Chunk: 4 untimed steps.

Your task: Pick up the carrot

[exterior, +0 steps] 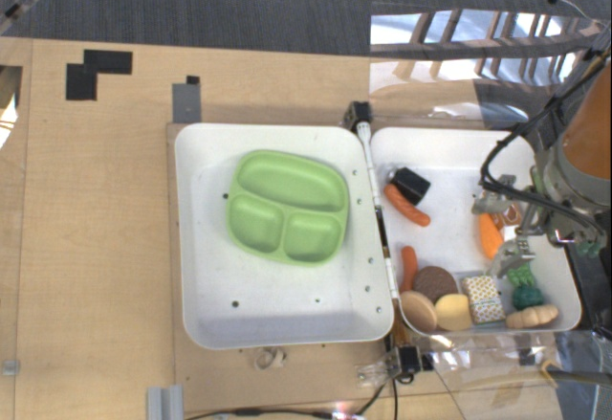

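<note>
The carrot point(491, 236), a short bright orange piece, lies in the right bin point(449, 155) toward its right side. My gripper point(507, 241) hangs directly over and just to the right of it, covering the carrot's right edge. The grey wrist and its black cables hide the bin's right wall. I cannot make out whether anything is held.
The left bin point(206, 308) holds a green divided plate point(287, 208). In the right bin are a black block point(410, 185), two orange-red sausage-like pieces point(409, 210) point(409, 265), and a front row of a brown disc, potato, box, broccoli point(525, 294) and peanut.
</note>
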Available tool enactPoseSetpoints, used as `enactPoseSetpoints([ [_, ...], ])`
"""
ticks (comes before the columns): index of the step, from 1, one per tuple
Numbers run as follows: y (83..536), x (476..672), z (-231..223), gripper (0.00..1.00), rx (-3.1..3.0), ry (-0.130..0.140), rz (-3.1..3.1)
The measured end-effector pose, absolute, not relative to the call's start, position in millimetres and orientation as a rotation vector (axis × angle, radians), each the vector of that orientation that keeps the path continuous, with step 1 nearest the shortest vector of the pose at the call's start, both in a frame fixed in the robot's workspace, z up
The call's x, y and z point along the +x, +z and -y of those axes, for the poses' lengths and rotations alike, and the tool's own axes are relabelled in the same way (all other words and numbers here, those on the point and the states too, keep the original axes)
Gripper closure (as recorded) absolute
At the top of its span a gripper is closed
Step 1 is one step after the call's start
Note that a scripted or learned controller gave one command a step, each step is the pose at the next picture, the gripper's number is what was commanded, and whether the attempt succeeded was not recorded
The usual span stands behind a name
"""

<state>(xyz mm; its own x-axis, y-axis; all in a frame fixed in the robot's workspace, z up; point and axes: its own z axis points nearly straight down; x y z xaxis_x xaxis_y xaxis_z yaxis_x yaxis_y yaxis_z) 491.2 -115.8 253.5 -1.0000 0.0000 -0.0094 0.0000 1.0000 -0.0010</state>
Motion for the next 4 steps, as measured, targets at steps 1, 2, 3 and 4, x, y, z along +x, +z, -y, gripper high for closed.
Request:
enactPoseSetpoints([
  [1,126,516.0,165,0.0,-0.043,0.001,-3.142],
  [2,90,560.9,172,0.0,-0.012,-0.004,-3.124],
  [3,103,564.8,171,1.0,-0.021,-0.006,-3.114],
  [4,103,564.5,171,0.0,-0.021,-0.006,-3.115],
])
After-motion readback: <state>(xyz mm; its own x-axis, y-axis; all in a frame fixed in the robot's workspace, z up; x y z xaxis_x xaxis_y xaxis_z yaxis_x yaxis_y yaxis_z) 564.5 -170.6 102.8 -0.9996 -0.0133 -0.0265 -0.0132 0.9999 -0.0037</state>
